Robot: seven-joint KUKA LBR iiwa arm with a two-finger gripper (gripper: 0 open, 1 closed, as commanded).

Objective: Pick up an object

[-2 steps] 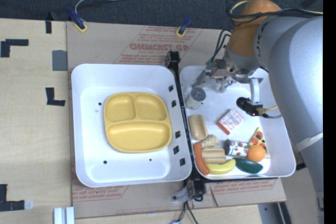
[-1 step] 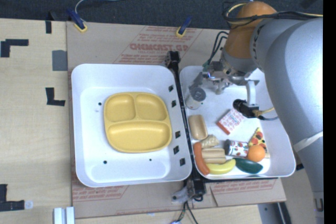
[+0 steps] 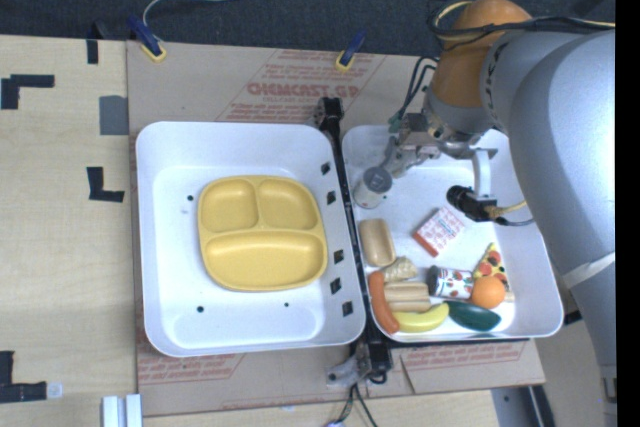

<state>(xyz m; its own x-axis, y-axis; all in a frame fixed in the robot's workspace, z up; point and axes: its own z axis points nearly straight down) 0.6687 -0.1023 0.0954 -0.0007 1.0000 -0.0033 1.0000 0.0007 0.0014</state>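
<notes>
Over the right bin (image 3: 530, 315) I am seeing the arm (image 3: 560, 115) reaching in from the right, its orange band (image 3: 470, 65) sitting above the wrist. Its gripper (image 3: 378, 179) is hanging low near the bin's upper left corner, close to the divider between the bins. I cannot tell how it is set from this angle, and nothing is showing in its grasp.

Objects are lying loose in the lower half of that bin: a tan bread roll (image 3: 376, 241) just below the gripper, a red and white box (image 3: 441, 230) to its right, and near the bottom edge a hot dog (image 3: 405, 295), a banana (image 3: 422, 319), an orange (image 3: 489, 292), a pizza slice (image 3: 490, 264) and a dark green piece (image 3: 474, 317), all crowding together.

A yellow divided plate (image 3: 263, 233) is resting in the left bin (image 3: 170, 315).
</notes>
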